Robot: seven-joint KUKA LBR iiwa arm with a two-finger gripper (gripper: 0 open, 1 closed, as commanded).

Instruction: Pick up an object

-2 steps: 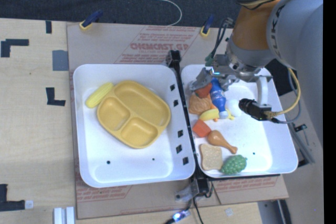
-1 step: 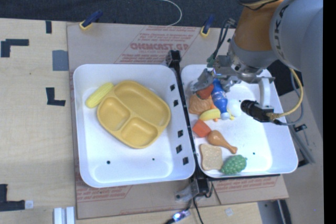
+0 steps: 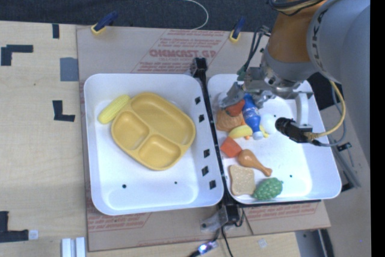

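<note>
The right bin [image 3: 317, 170] holds several toy foods. A blue bottle [image 3: 252, 117] lies near its far left, with a brown bun [image 3: 227, 121] and a small yellow piece [image 3: 241, 132] beside it. Closer to the front lie an orange-red wedge [image 3: 231, 147], a chicken drumstick [image 3: 253, 160], a bread slice [image 3: 242, 179] and a green broccoli [image 3: 267, 188]. My gripper [image 3: 240, 98] hangs low over the bin's far left corner, just above the top of the bottle and the bun. It hides part of a small orange item [image 3: 236, 110] beneath it.
The left bin [image 3: 144, 192] holds a yellow divided tray [image 3: 153, 129] and a corn cob [image 3: 113, 108] at the tray's far left. A black divider [image 3: 207, 129] runs between the bins. A black cable plug [image 3: 290, 127] hangs over the right bin's middle.
</note>
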